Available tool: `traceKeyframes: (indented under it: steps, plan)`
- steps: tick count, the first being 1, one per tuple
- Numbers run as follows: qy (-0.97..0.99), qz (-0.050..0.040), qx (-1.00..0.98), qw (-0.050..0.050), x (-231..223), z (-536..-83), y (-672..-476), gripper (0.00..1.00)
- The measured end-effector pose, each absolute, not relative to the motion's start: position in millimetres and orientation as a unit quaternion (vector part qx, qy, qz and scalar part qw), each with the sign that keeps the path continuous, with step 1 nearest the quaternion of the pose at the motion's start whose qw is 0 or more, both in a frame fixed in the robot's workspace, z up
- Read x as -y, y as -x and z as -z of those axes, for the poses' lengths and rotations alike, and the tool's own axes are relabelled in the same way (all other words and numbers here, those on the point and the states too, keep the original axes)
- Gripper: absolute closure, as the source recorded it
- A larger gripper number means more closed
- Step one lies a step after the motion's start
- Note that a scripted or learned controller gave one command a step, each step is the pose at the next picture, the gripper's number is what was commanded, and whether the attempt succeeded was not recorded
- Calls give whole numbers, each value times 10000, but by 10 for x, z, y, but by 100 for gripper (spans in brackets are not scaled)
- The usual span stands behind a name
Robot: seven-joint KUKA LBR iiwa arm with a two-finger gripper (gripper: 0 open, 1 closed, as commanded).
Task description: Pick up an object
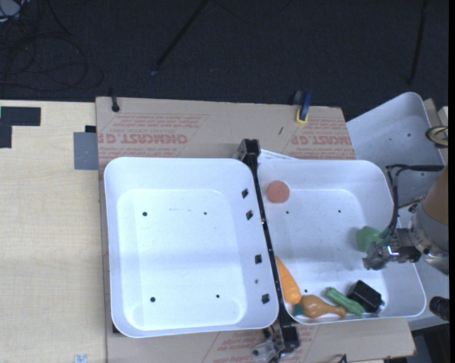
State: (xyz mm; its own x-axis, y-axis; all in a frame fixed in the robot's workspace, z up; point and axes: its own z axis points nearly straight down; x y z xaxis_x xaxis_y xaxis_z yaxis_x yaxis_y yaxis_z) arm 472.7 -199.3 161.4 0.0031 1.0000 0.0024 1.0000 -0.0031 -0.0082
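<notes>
**Pincer low in the right bin, beside a green object**

Nearest the camera, along the front edge of the right bin [341, 191], lies a row of small things: an orange carrot-shaped piece [288, 280] against the divider, a tan-orange toy [319, 306] just beside it, a green elongated piece [344, 300], and a black block [366, 295] toward the right corner.

A little farther back, the pincer [380, 257] reaches in from the right, low over the bin's right side. Whether it is open or closed, I cannot tell; nothing is seen clearly between its tips. A green object [367, 237] sits touching or just beside it, on its far-left side.

Farther still, a pinkish round ball [278, 192] rests near the bin's back left corner, well apart from the pincer.

The left bin [129, 180] stands alongside, on cardboard [212, 127] laid over the table [38, 225].
</notes>
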Motion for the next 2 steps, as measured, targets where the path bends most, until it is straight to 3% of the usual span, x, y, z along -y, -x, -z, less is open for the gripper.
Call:
traceKeyframes:
  steps: [1,2]
  plan:
    - [7067,-5,7076,-1,1821,-842,-5084,100]
    - [7063,-3,7079,30,1376,-1045,-4888,100]
